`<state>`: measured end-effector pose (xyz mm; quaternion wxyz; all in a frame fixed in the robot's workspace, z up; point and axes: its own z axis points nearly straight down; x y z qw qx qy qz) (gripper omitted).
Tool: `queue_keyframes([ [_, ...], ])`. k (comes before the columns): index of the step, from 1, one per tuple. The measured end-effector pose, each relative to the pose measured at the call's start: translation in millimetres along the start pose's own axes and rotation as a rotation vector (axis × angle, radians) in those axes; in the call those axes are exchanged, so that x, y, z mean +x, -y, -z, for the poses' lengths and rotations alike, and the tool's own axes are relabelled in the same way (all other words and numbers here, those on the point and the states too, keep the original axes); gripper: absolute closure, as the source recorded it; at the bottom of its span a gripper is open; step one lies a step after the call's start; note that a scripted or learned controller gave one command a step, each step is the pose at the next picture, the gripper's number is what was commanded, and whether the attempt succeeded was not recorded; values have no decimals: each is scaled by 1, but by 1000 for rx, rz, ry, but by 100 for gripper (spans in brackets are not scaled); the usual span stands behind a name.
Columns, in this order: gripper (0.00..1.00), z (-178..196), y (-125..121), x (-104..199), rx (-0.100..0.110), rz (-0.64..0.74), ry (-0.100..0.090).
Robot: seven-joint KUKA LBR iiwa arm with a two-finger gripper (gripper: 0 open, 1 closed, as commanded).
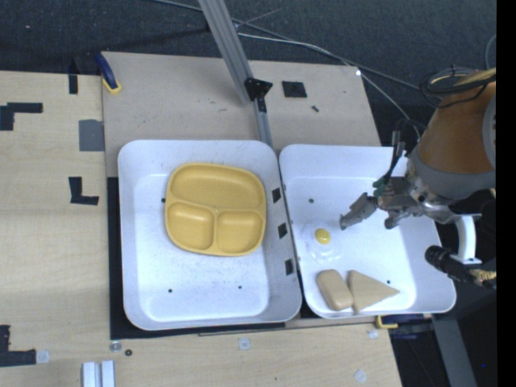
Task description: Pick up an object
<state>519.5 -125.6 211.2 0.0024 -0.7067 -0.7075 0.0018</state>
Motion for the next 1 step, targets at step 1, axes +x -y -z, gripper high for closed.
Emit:
queue_keyframes([
  [1, 0, -61, 9, -2, 2, -2, 0],
])
